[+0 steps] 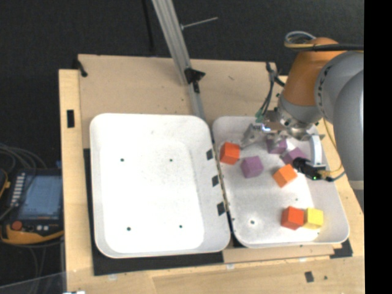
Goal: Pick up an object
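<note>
Blocks crowd the right bin; left bin open.

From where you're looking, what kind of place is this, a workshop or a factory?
Most likely a robotics test lab: a robot arm reaches over two white bins on a plywood bench, with small coloured blocks to grab and a handheld control pendant beside it.

Orange, purple, yellow blocks; white bins

Table with two bins
Left bin and right bin sit side by side (edges touching) on a black mat.
</note>
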